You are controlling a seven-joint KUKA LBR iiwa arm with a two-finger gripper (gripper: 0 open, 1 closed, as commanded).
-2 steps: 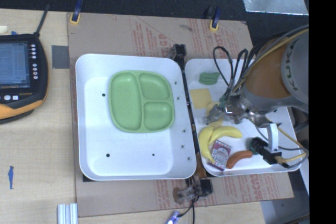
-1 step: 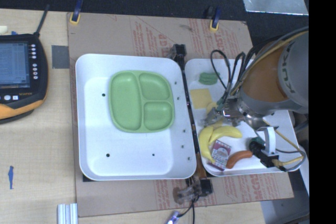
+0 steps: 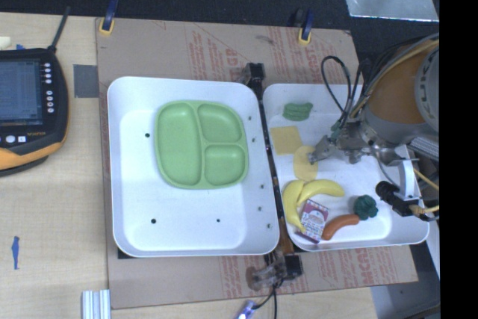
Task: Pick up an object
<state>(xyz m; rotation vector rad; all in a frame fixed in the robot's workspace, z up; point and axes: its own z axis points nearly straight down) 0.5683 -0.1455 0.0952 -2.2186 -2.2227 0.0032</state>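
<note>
The right bin [image 3: 407,237] holds a green leafy piece [image 3: 298,111], a yellow square slice [image 3: 285,139], a pale yellow disc [image 3: 304,163], a banana [image 3: 310,192], a small red box [image 3: 313,219], an orange-red sausage [image 3: 340,225] and a dark green broccoli piece [image 3: 364,207]. My gripper [image 3: 326,149] hangs low over the middle of this bin. It sits just right of the pale disc and the yellow slice, with its tip pointing left. Nothing is visibly held in it. The arm's grey and orange body covers the bin's far right side.
The left bin [image 3: 119,160] carries a green divided plate [image 3: 200,143]. A teach pendant [image 3: 26,108] lies on the bench at far left. Cables [image 3: 336,78] loop above the gripper. Clamps [image 3: 255,73] sit between the bins at front and back.
</note>
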